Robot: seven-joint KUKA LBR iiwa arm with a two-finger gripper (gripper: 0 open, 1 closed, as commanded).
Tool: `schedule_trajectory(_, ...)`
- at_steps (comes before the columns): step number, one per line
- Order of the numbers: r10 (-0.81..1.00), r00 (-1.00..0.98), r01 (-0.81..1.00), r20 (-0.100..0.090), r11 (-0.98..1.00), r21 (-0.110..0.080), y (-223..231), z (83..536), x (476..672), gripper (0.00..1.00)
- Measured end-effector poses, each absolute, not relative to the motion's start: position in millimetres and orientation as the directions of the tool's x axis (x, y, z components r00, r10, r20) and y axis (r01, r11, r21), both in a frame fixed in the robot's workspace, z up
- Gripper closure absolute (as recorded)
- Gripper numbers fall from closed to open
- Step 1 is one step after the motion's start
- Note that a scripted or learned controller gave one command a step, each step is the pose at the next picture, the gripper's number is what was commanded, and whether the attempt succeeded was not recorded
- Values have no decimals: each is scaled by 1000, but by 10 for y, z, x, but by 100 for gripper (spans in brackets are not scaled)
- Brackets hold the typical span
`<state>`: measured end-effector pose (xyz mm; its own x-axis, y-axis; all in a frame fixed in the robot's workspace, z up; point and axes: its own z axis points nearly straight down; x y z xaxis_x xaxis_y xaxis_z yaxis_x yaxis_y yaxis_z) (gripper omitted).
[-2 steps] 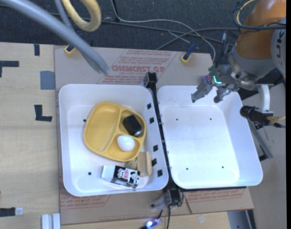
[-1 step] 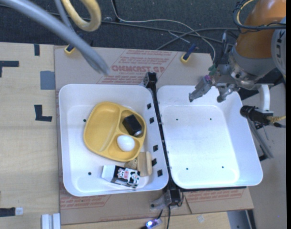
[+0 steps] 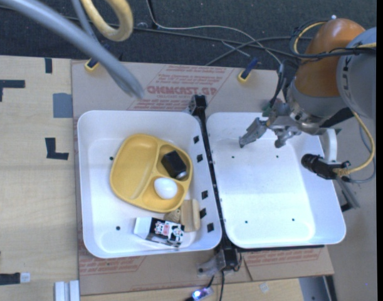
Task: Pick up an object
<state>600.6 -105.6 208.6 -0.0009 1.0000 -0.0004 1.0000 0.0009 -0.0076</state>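
Yellow divided plate (image 3: 133,168) in the left bin (image 3: 91,187) carries a white egg (image 3: 167,187) and a black block (image 3: 174,163). Over the right bin's (image 3: 316,231) far edge, the pincer (image 3: 264,137) hangs spread, pinching nothing; every object waits to be grasped.

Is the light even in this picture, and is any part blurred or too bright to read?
Camera view: the right white bin is washed out by glare on its floor; the grey tube at top left is out of focus; the yellow divided plate and the white egg are fairly sharp; the open gripper looks slightly soft.
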Motion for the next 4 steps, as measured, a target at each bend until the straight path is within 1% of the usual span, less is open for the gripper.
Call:
schedule_trajectory(1, 1000, 0, 1000, -1, 0, -7, -1131, 1572, 5931, 0)
schedule_trajectory(2, 1000, -1, 1000, -1, 1, -6, -1149, 1122, 5950, 0)
schedule_trajectory(3, 1000, -3, 1000, -1, 3, -4, -1141, 1245, 5959, 100)
schedule_trajectory(4, 1000, -1, 1000, -1, 1, 2, -1166, 1668, 5983, 100)
